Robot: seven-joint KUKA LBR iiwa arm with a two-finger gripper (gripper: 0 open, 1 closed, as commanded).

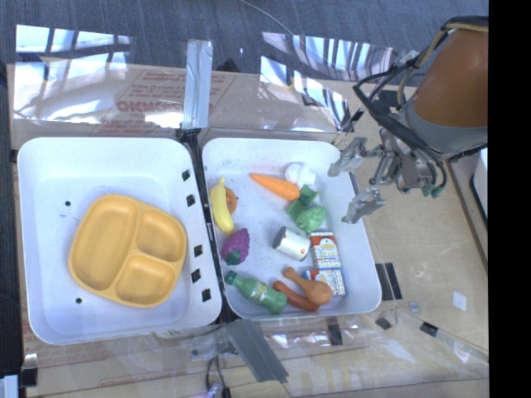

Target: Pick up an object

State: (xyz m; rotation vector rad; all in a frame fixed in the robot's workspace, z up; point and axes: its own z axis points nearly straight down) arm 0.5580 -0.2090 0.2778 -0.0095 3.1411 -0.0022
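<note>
Toys are piled in the right bin (353,259) — a green bottle (257,293) and a drumstick (309,286) nearest, then a milk carton (328,262), a purple grape bunch (236,245), a banana (221,206) and a carrot (275,186). A yellow tray (127,249) is kept apart in the left bin (50,164). Farther back, the gripper (355,182) is held wide open over the right bin's rim — nothing is gripped, so a pick seems yet to be made.

Orange-banded arm (452,77) — black cables looped alongside, bare metal fingers (362,206) on a silvery wrist assembly.
</note>
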